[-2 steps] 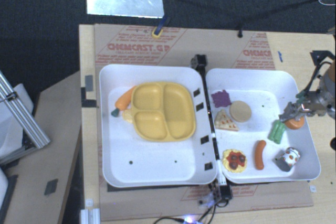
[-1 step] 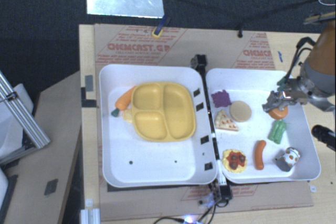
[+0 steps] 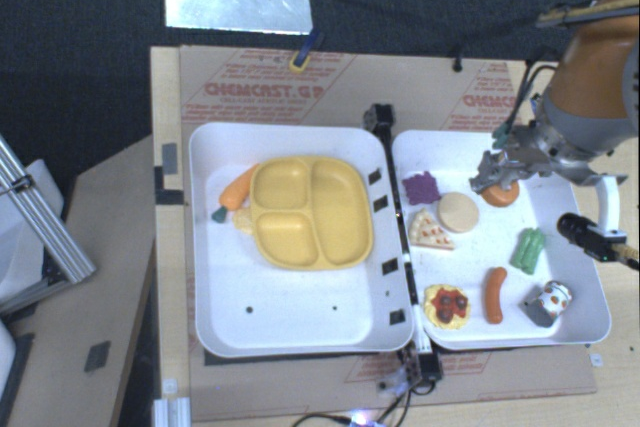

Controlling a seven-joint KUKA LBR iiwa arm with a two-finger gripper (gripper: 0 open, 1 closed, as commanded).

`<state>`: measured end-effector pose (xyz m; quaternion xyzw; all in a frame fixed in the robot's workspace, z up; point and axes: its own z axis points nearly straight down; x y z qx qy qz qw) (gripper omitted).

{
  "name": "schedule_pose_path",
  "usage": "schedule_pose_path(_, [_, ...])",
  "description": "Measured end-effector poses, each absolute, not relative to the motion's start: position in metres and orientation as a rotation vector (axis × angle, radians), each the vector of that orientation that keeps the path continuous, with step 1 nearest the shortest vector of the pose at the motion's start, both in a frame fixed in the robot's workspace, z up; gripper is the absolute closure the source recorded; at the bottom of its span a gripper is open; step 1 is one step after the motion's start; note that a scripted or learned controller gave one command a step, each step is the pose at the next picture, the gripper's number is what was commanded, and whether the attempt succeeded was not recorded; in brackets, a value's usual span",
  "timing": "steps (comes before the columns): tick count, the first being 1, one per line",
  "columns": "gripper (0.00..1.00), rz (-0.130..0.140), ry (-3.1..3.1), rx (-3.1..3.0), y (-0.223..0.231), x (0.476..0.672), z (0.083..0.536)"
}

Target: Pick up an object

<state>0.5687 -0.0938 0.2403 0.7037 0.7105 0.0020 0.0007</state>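
The grey arm with its orange band comes in over the right bin, and its gripper hangs low at that bin's far side — whether anything is pinched there, or how it is set, I cannot tell from here.

Taking the yellow divided plate in the left bin as the marker: a toy carrot lies tucked against the plate's left edge. Everything else sits to the plate's right, across the divider. Nearest are a purple piece and, just below it, a waffle wedge. A round tan disc touches the wedge's far side. An orange object sits right under the gripper — partly hidden by it. Farther right are a green piece, a red sausage, a small pizza and a grey-and-white object near the corner.
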Motion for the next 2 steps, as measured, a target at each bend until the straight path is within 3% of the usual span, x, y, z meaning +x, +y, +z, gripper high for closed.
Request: schedule_pose_path(2, [1.00,0.004,2.231,2.211,0.011,0.617,0.216])
